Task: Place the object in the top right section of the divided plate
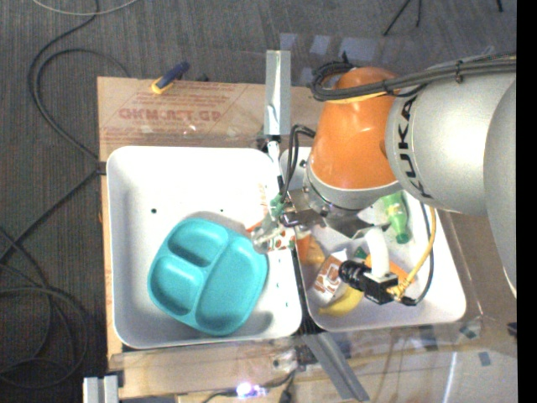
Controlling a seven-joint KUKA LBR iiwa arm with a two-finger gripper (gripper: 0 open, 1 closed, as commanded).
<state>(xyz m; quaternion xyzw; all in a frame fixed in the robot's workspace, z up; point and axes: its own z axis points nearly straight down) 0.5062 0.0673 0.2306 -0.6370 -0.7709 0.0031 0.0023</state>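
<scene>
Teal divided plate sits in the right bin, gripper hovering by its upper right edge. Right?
Not quite. The camera view shows the teal plate in the left bin, not the right one. The rest stands: the gripper is by the plate's upper right edge, near the wall between the two bins. The right bin holds the loose objects, a banana among them.

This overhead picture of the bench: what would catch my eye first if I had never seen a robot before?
Most likely the big grey arm with its bright orange band, which reaches in from the right and hangs over the seam between the two white bins. Next, the teal divided plate, lying at a slant in the lower part of the left bin. The claw sits just at the plate's upper right rim, with something small and colourful at its tip.
</scene>
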